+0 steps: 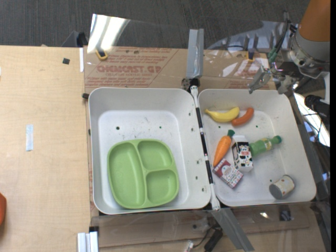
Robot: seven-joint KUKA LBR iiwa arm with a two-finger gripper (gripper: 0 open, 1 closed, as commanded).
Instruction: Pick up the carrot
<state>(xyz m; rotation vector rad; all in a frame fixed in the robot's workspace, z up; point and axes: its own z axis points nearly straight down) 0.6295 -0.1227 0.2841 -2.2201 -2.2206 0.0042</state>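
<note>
I see the carrot (222,148) lying in the right bin (299,140), near the divider, just beside a milk carton (242,155). My gripper (273,76) hangs over the bin's far edge, well apart from the carrot.

You've got green divided plate (142,172) in left bin (100,140), banana (222,114), sausage (242,116), green bottle (264,144), milk carton (242,155), red packet (229,173), can (282,186) in right bin (302,156)

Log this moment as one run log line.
phase: approach | gripper: above right bin's far edge | orange toy carrot with green top: lying in right bin, untouched | grasp: none
</note>
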